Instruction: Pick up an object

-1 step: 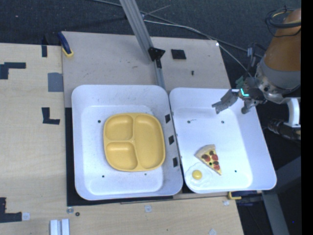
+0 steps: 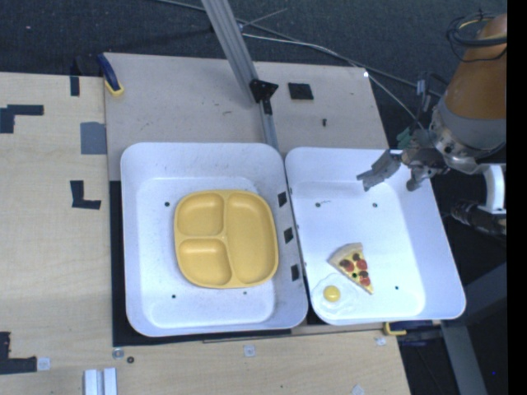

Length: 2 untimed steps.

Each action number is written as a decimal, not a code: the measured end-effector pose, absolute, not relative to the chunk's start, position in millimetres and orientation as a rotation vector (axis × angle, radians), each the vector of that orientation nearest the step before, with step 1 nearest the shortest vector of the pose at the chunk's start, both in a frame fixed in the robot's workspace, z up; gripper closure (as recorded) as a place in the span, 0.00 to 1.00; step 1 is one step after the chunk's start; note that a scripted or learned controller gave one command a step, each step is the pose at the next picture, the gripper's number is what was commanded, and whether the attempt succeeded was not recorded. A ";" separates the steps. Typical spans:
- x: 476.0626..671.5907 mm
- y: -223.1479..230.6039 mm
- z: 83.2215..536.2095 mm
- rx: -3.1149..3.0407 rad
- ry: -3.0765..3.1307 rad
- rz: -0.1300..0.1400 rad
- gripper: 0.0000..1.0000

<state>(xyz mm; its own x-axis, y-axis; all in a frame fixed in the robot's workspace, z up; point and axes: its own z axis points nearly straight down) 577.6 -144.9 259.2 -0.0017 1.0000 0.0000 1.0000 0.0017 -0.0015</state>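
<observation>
Pale wood bench (image 2: pixel 49 245) w/ black tape marks; dark carpet floor (image 2: pixel 99 15) (cables across).

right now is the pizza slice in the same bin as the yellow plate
No, the pizza slice lies in the right bin, while the yellow divided plate sits in the left bin.

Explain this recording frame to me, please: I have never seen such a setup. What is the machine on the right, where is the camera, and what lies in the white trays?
The camera is fixed above a bench and looks down at a slant. The grey and orange machine on the right is a robot arm; its gripper, a two-finger claw, hangs spread open above the top right corner of the right bin, with nothing between its fingers. Two shallow white bins sit side by side. The left bin holds a yellow plate divided into three compartments. The right bin holds a toy pizza slice and, just beside it toward the front, a small yellow round piece. The arm's job is to pick something up; nothing is lifted yet.
</observation>
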 end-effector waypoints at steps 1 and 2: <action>581.8 -138.4 197.6 -2.216 -2.220 0.008 0.00; 579.0 -129.0 148.4 -2.216 -2.219 0.007 0.00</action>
<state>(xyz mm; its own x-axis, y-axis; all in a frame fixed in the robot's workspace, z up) 579.0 -129.0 148.4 -0.0013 1.0000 0.0003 1.0000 0.0013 -0.0069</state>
